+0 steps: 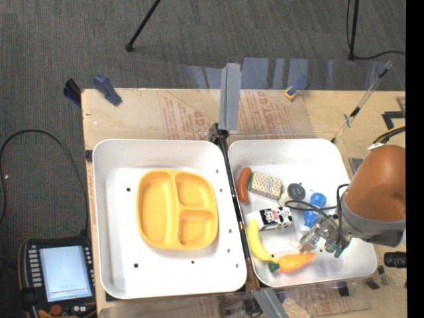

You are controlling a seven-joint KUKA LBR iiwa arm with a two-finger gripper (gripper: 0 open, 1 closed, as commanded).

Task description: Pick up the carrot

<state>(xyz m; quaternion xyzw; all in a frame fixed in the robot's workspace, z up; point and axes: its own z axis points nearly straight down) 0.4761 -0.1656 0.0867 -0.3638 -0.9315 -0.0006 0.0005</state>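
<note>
bench: 2 shallow white bins side by side, left bin (pixel 106 177) and right bin (pixel 291 152), a grey divider post (pixel 230 98) standing at the seam behind them.
left bin: holds 1 yellow divided plate (pixel 177 209) with 3 compartments, lying flat near the bin's middle.
right bin: carrot, banana, sausage, patterned block, small black-and-white carton, dark round disc, blue pieces.
carrot (pixel 295 262): orange, lying flat near the front edge of the right bin, green stub end pointing left toward the banana tip, narrow end pointing right.
banana (pixel 256 241): yellow, along the left wall of the right bin, its lower tip just beside the carrot's green end.
sausage (pixel 244 183): red-orange, upright along the left wall, behind the banana.
patterned block (pixel 266 185): just right of the sausage.
carton (pixel 275 218): black-and-white, mid-bin, right of the banana.
disc (pixel 296 191): dark, right of the patterned block.
blue pieces (pixel 317 200): right of the disc, partly covered by the gripper hardware.
arm (pixel 379 191): enters from the right, orange band over the right bin's right side.
gripper (pixel 324 242): low in the right bin, just above and right of the carrot's narrow end, near it or touching, cannot tell which.
grip state: cannot tell, the tips are too blurred and cluttered to read; carrot is lying on the bin floor.
</note>
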